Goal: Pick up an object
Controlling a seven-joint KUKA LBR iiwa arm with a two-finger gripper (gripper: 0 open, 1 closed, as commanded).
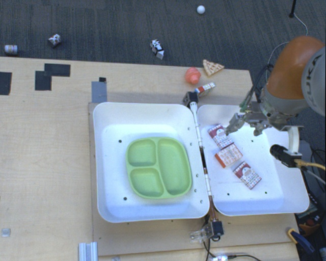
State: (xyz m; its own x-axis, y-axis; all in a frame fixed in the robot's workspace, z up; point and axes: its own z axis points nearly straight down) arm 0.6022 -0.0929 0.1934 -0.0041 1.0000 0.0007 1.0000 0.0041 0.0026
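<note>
The end effector point(245, 122) is hovering with fingers spread over the right bin point(290, 201), where three small packets are lying just left and below it, the nearest packet point(218, 135) angled diagonally.

Pale wooden bench point(46, 163) across most of the view, black tape patches point(51, 74) near its far left edge. Dark ribbed carpet point(127, 25) beyond, littered with small scraps point(157, 48), a white ball point(200, 9) and a small cylinder point(10, 49). Even overhead light, soft shadows.
</note>
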